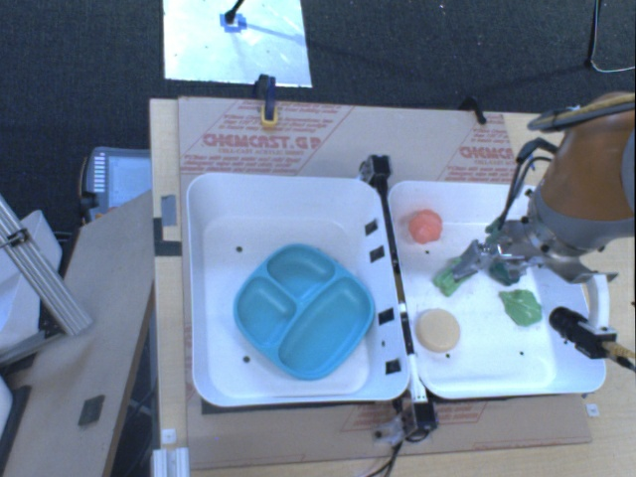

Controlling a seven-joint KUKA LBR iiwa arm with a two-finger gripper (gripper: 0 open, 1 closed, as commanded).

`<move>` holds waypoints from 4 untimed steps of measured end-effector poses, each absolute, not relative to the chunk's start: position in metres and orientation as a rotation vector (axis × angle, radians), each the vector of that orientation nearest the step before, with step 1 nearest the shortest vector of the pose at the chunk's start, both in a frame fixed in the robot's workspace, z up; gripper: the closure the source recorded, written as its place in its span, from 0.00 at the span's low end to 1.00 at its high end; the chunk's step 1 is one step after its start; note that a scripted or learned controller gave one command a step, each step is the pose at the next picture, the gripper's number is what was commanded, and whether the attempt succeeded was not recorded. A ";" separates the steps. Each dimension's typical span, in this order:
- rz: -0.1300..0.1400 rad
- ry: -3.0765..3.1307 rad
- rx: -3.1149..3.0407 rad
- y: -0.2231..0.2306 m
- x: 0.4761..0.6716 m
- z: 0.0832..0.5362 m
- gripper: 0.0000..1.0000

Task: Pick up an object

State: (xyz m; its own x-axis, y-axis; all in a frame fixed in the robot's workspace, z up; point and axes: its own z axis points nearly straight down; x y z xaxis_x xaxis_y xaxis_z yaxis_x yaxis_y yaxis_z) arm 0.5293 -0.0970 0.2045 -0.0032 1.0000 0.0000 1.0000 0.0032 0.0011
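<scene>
While the gripper (464, 269) sits low in the right bin (487, 364), in the camera view its tip lies right at a dark green piece (444, 283), the task's thing nearest to it. The piece lies on the bin floor near the wall shared with the left bin (214, 266). Whether the jaws are apart, together, or clamped on that piece I cannot tell; the slant hides the gap. The arm (591, 182) reaches in from the right, wrist tilted toward the divider.

Around the green piece lie an orange ball (425, 226) further up the bin, a tan round disc (437, 329) lower down, and a lighter green lump (522, 307) to the right, all apart from one another. A blue divided plate (303, 309) rests in the left bin.

To do the grasp well, I judge the jaws should straddle the green piece across its narrow side and close fully before any lift. The lift should go straight up, slowly, as the piece looks small and could slip or get nudged toward the wall.
</scene>
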 end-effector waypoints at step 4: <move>0.003 2.221 2.219 -0.094 0.530 0.095 1.00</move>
